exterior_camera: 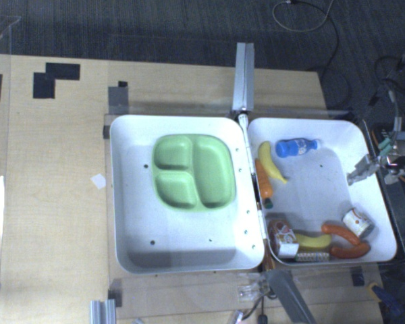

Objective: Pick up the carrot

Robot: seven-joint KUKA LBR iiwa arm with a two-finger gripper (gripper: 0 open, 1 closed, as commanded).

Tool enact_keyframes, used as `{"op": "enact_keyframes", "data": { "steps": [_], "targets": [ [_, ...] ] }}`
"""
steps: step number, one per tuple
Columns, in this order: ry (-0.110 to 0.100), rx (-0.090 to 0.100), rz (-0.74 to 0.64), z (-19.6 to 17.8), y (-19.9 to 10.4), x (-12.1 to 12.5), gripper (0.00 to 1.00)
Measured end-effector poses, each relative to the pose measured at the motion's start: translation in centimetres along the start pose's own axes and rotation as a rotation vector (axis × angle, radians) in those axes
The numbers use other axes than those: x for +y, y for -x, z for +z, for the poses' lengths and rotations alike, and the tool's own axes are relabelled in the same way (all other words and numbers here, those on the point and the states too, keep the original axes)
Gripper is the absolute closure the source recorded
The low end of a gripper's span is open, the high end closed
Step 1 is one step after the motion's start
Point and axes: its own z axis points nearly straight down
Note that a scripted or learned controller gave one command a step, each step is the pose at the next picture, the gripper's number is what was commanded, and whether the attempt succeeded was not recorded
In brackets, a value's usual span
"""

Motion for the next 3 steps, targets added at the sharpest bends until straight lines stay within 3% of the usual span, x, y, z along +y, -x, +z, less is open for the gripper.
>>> {"op": "enact_keyframes", "data": {
  "steps": [1, 2, 3],
  "targets": [
    [0.0, 0.001, -0.11, 10.3, -8.3, 4.3, 0.0],
    [0.001, 0.001, 0.168, 16.8, -9.6, 6.7, 0.0],
    [0.004, 0.002, 0.167, 15.7, -9.7, 6.9, 1.0]
  ]
}}
